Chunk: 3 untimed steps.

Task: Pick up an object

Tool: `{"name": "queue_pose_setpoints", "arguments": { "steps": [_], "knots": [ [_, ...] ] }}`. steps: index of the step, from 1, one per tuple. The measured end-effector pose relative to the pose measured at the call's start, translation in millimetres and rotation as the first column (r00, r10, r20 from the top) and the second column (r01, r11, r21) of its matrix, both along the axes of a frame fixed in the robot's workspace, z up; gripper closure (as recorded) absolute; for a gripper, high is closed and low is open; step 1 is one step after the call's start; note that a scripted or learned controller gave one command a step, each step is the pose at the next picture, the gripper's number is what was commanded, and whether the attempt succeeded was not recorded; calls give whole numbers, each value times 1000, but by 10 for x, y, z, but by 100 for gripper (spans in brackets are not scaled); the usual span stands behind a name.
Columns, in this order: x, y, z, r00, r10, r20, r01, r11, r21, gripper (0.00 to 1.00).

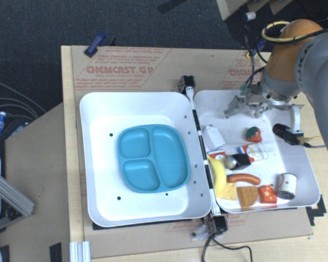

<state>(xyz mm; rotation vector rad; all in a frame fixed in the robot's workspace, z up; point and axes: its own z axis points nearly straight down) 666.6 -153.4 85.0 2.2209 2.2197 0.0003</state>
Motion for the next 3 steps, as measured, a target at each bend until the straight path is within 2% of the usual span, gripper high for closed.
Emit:
{"name": "queue_pose_setpoints", "arguments": {
  "steps": [2, 3],
  "knots": [
    [0, 125, 1, 1000, 1, -2, -1, 1000, 1, 0],
    [0, 31, 0, 1000, 0, -1, 0, 1000, 0, 0]
  ]
}}
